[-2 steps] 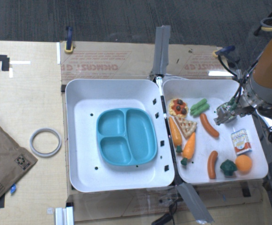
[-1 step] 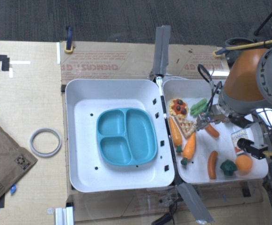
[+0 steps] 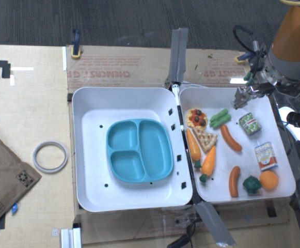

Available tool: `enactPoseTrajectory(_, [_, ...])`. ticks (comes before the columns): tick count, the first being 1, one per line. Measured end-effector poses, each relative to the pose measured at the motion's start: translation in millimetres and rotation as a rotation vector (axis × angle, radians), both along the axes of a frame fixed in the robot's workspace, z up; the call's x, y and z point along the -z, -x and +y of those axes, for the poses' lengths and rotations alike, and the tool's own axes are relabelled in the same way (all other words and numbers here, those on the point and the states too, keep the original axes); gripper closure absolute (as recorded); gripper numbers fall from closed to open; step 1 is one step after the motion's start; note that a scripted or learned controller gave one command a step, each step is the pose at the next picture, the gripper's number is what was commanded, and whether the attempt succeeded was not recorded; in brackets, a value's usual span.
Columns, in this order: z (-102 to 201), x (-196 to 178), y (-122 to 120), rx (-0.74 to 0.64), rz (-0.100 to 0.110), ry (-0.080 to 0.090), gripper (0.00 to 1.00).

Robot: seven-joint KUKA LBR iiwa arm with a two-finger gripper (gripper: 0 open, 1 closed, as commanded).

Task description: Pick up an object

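The right bin holds several toy foods: a small pizza, a green pea pod, a waffle slice, two carrots, two sausages, a green can, a juice carton, broccoli and an orange. My gripper hangs over the bin's far right part, just above and behind the green can, with nothing seen between its fingers.
The left bin holds a teal divided plate. A roll of tape and a cardboard box lie on the bench at left. The arm's orange band stands at the far right.
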State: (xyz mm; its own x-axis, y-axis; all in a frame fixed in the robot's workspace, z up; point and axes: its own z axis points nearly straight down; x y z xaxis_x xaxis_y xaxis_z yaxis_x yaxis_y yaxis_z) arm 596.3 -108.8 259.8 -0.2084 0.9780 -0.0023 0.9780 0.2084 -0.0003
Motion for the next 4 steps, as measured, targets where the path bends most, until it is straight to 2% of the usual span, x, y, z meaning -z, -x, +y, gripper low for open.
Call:
enactPoseTrajectory(1, [0.1, 0.3, 0.1, 0.0, 0.001, 0.0, 0.0])
enactPoseTrajectory(2, [-52.0, 92.6, 19.0, -0.097, 0.002, -0.001, 0.0])
enactPoseTrajectory(3, [-46.5, 167.7, 14.2, -0.203, -0.001, -0.001, 0.0])
enactPoseTrajectory(4, [-47.1, 158.2, 13.7, -0.201, -0.002, 0.0, 1.0])
